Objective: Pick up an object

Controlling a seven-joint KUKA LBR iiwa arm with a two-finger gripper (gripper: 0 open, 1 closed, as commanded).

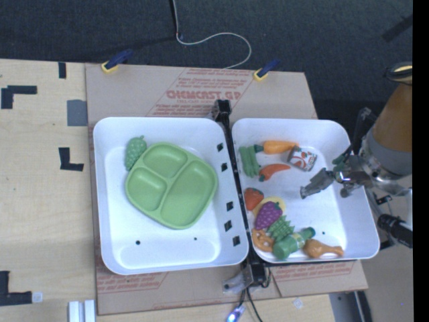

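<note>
— What do you have in the right bin [348,228]?

— Toy food along its left side: a carrot [279,146], a small can [302,157], a pepper [274,171], purple grapes [267,214], with more heaped at the front corner. Your left bin [110,200] holds a green tray [171,185].

— And the hand [314,186]?

— It reaches in from the right, low over bare floor, near the can, gripping nothing. You can't tell whether it's spread.

arm [392,136]: grey, orange band | claw [315,185]: dark grey metal
</note>
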